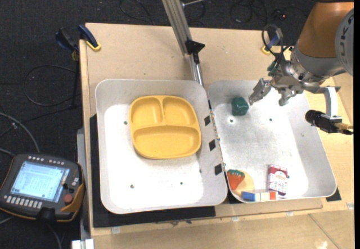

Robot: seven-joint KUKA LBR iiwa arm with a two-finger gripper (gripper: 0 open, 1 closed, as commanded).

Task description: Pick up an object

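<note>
Camera view: you see the arm reaching in from the right, with the hand [270, 94] poised over the upper part of the right bin [315, 155]. Its two fingers stand apart, and nothing lies between them — no object is held at this moment. The nearest candidate, a small green object [240, 105], rests on the bin floor just beside the left finger, toward the bin's upper left; whether the finger touches it cannot be determined. The remaining candidates lie well apart from the hand along the near edge of the same bin: an orange, strawberry-like toy [236, 178], a small pink-and-white carton [278, 179] and a blue-and-white block [261, 195]. The left bin [112, 146] carries a yellow divided plate [165, 126]. Judge the task as not yet done — the approach appears complete or nearly so, while the closing of the fingers on an object and the lift off the bin floor remain.
</note>
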